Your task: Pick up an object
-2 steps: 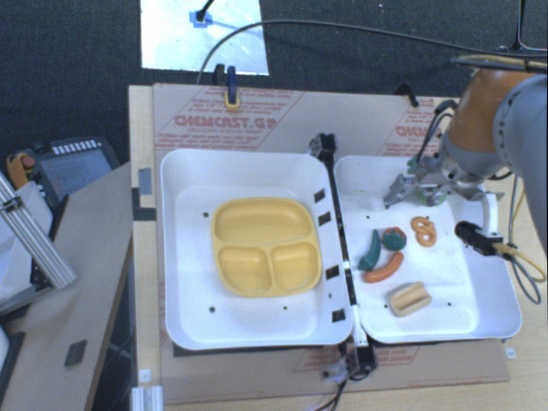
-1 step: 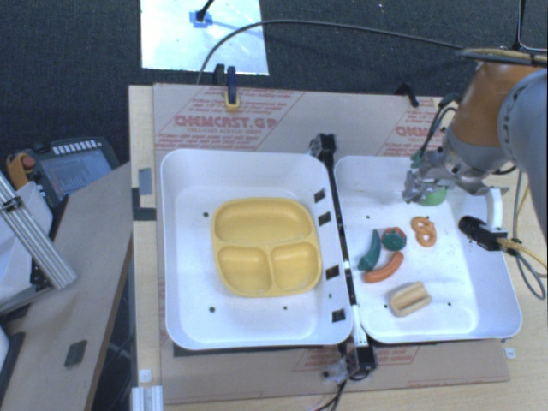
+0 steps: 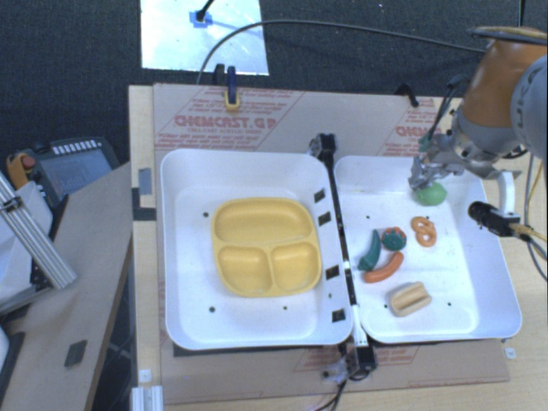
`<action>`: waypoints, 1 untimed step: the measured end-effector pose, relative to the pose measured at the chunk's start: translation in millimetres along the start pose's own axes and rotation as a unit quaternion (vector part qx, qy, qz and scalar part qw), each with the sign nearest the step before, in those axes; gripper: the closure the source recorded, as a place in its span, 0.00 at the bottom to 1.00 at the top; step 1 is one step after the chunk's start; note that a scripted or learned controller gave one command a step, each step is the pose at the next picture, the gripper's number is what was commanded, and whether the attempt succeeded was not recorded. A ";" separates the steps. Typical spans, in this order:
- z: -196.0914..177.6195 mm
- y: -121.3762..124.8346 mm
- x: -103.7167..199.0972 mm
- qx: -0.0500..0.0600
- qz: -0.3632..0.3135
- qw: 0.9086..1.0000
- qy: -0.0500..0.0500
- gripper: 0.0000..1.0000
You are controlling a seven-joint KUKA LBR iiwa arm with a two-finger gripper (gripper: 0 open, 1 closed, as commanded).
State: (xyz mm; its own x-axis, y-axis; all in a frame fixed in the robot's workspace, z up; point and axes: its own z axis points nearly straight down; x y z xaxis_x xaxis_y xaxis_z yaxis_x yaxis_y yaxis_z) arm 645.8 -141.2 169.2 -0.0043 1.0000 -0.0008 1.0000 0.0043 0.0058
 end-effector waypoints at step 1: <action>-54.6 1.9 -0.2 -0.001 0.000 1.000 0.000 1.00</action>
State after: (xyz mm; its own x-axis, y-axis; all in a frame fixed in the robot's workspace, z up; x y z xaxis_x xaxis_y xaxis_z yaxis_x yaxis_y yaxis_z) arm 647.4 -141.4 223.8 -0.0045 1.0000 -0.0016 1.0000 0.0045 0.0072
